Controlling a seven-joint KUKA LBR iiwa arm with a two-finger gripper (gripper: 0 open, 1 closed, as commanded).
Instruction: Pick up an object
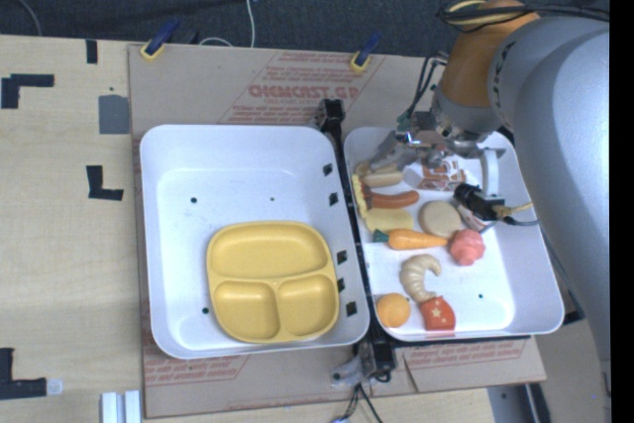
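— Where are the jaws hanging?
— The gripper (432,146) is hovering over the right bin (525,282); I cannot tell its opening.
— And the toy food?
— The carrot (416,239) is lying just below the jaws.

The left bin (168,213) is largely taken up by a yellow divided plate (270,278), with bare floor left behind it. The right bin (530,297) is crowded with toy food (421,238); its near right corner is left open.
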